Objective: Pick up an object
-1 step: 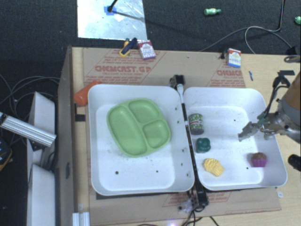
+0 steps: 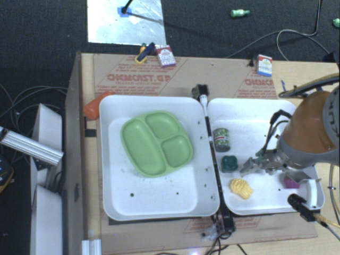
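In the right bin (image 2: 249, 116) lie a small labelled can (image 2: 221, 138), a dark green object (image 2: 229, 163), a yellow ridged object (image 2: 240, 188) and a small pink object (image 2: 291, 183). My gripper (image 2: 249, 167) reaches in from the right and hangs low over this bin. Its tip is just right of the dark green object and above the yellow one. Nothing is visibly held. The orange-banded wrist (image 2: 305, 134) covers the bin's right part.
The left bin (image 2: 159, 201) holds a green divided plate (image 2: 156, 142). An orange object (image 2: 91, 108) sits at that bin's far left corner. Two small red-and-white boxes (image 2: 166, 56) (image 2: 264, 65) and a yellow clip (image 2: 142, 53) lie at the bench's back edge.
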Controlling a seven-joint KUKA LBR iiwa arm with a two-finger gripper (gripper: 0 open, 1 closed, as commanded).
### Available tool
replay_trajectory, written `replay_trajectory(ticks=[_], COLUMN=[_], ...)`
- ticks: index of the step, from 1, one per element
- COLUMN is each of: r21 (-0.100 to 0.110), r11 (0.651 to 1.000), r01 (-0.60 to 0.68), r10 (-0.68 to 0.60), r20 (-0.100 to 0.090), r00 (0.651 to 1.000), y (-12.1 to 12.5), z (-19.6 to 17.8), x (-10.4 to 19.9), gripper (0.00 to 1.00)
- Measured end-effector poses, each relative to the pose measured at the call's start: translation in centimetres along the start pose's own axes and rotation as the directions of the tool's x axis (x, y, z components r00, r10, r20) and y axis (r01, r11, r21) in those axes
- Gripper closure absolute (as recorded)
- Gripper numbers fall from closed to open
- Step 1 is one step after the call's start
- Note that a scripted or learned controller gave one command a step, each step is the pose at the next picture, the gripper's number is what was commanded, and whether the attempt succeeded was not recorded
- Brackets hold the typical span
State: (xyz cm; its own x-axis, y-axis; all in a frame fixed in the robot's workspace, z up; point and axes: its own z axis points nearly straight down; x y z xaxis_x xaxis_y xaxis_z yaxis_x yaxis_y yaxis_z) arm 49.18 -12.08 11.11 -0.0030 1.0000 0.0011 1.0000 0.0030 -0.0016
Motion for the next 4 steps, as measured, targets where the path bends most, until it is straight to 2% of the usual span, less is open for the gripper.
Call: replay_trajectory(ticks=[1,2,3,4], r21=[-0.002,-0.004,-0.005,-0.004], r11=[1.0,1.0,1.0,1.0], r01=[0.0,0.0,0.002,0.002], r10=[0.0,0.0,-0.001,-0.002], r20=[0.0,0.001,0.001,0.002], r00=[1.0,1.0,1.0,1.0], y=[-0.5,5.2,14.8,17.7], z=[2.2,2.7,2.6,2.6], x=[3.2,2.7,3.5,0.3], gripper=[0.0,0.0,0.0,0.0])
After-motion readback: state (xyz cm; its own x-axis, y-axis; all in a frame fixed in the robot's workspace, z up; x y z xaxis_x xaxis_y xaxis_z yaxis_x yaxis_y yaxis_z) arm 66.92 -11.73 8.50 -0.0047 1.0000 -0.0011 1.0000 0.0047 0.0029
